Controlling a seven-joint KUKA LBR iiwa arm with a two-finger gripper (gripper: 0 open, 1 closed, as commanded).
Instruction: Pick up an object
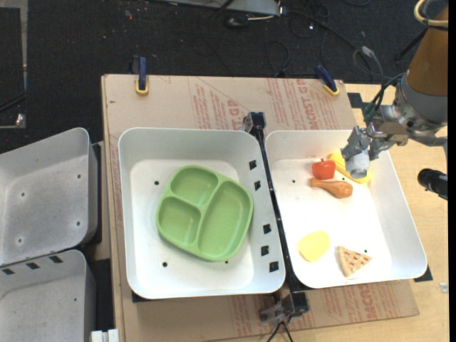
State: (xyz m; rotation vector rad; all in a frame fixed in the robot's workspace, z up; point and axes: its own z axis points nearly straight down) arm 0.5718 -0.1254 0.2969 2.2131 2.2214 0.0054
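Clamps (285, 306) at the near edge are pinching the two white bins together on the cardboard-covered bench (214, 95). Right bin (399, 226) is holding the food toys: pizza slice (353, 260) is lying nearest, close to the front wall, with a yellow disc (313, 246) just left of it, apart. Farther back, an orange drumstick (332, 187) is lying crosswise, a red tomato (323, 168) is sitting just behind it, touching or nearly so. Yellow piece (342, 167), banana-like, is lying right of the tomato, partly hidden under the tool.

Left bin (135, 191) is holding a green divided plate (205, 211), three compartments, tilted at an angle, roughly centred.

Gripper (358, 164) is hanging low over the back of the right bin, right at the yellow piece and just right of the tomato. Fingers (354, 148) are pointing down; can't tell how wide they're standing, can't tell if anything is between them, too blurred and small. Nothing is visibly lifted; all toys are appearing to rest on the bin floor.

Arm (431, 70) is reaching in from the right, orange band above the grey wrist. Far edge: blue clamps (142, 75) are gripping the board, black floor with cables (335, 20) beyond. Spare white trays (43, 191) are sitting off to the left.
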